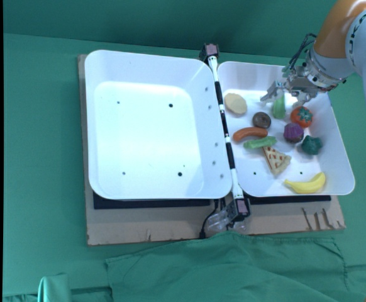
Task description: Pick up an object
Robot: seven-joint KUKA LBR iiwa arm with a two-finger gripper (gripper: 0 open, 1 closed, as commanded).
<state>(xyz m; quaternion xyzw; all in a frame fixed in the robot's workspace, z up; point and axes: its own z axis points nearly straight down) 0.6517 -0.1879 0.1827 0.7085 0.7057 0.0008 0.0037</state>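
Green cloth covers the bench, and on it a brown board [139, 228] carries two shallow white bins side by side, a left bin [107, 74] and a right bin [337, 162].

Nine toy foods lie in the right bin, one of each kind. A pale green vegetable piece [278, 107], light, stubby and standing roughly upright, sits right at the gripper [285, 92], just under its fingertips. Whether the fingers [272, 93] are apart or clamped on this piece cannot be told from this slant; the metal tips seem to flank its top, but contact is not clear.

Just right of the fingers and a little nearer the camera lies one red tomato [301, 116]. Below the tomato sit one purple fruit [293, 132] and one dark green broccoli-like lump [311, 145]. Left of the fingers rests one pale potato [236, 103], and between it and the green piece, slightly lower, one brown round item [261, 119]. Further toward the near rim come one orange sausage [249, 133], one green pod [260, 143] touching it, one pie slice [275, 159], and one yellow banana [306, 183].

The grey arm with its orange band [340, 21] reaches in from the right.
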